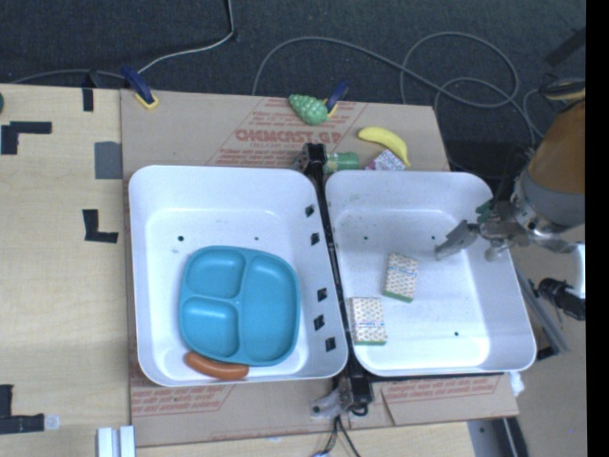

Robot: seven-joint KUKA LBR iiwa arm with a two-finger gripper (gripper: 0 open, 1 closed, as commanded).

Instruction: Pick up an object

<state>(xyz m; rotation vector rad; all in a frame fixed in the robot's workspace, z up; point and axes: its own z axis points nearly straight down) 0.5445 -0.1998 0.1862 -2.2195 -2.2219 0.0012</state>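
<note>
While the arm (pixel 557 174) reached in from the right, its gripper (pixel 455 243) hung over the right bin (pixel 495 341), near that bin's right wall, with nothing between its fingers; how far they stood apart could not be told. Two small packets lay on the floor of that bin. One packet (pixel 402 278), patterned on top with a green edge, lay near the middle, just left of and below the gripper, its long axis running almost up and down the view with a slight tilt to the right at the top. The second packet (pixel 367 320) lay beside the bin's left wall, lower down, its long axis also close to upright. Nothing lay between the gripper and the nearer packet.

Two white bins sat side by side, joined by a dark divider (pixel 324 255). The left bin (pixel 152 217) held one blue sectioned plate (pixel 239 305) and one orange sausage (pixel 216 367) touching the plate's lower edge. Beyond the bins, on the cardboard (pixel 219 127), lay one yellow banana (pixel 383 143), one green toy (pixel 309 109) and two blue clamps (pixel 140 88).
</note>
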